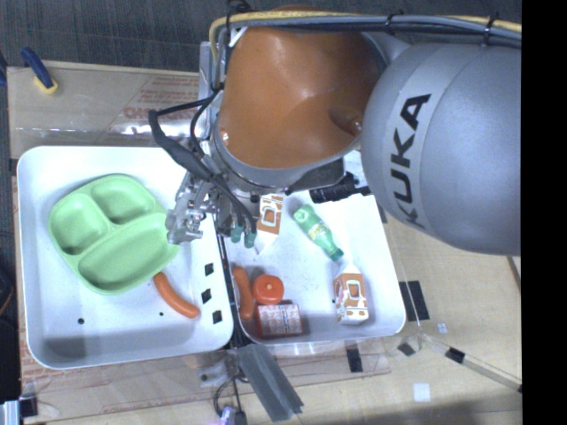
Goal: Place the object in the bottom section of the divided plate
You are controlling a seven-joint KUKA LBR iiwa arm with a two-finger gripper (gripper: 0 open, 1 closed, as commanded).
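Note:
A green divided plate [66, 242] lies in the left bin, its large bottom section [124, 257] facing the bin's front. My gripper [183, 222] hangs over the plate's right rim, at the edge of that bottom section. I see nothing held in it. An orange sausage-shaped object [175, 297] lies on the bin floor just in front of the plate's right end, below the gripper.
The right bin [390, 277] holds a small carton [270, 214], a green bottle [317, 231], a second carton [351, 297], an orange-lidded jar [267, 289], a brown can [279, 320] and an orange piece [240, 283]. The arm's orange band [288, 87] and grey body cover the bins' back.

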